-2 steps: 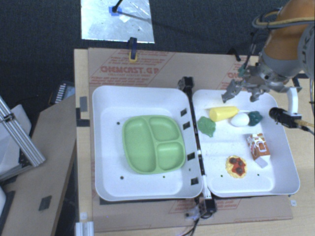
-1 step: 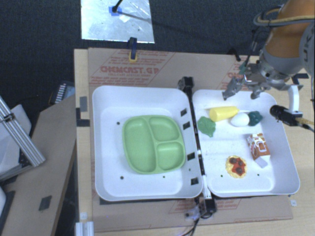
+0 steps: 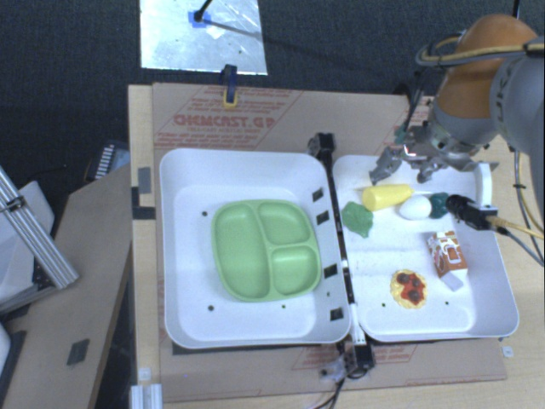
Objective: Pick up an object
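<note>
The left bin (image 3: 183, 228) holds a green tray (image 3: 262, 250). The right bin (image 3: 490, 301) holds corn (image 3: 386, 197), an egg (image 3: 415, 207), lettuce (image 3: 357, 219), a carton (image 3: 446, 254) and pizza (image 3: 410, 288). The gripper (image 3: 405, 165) hangs spread above the corn, holding nothing.

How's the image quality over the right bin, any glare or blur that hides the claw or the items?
Camera view: lighting is even and soft, with faint shadows under the yellow piece and white egg. The right bin is bright but not washed out. The claw is slightly soft and dark against the arm, its finger state unclear. The foil sheet up top shows mild glare.
</note>
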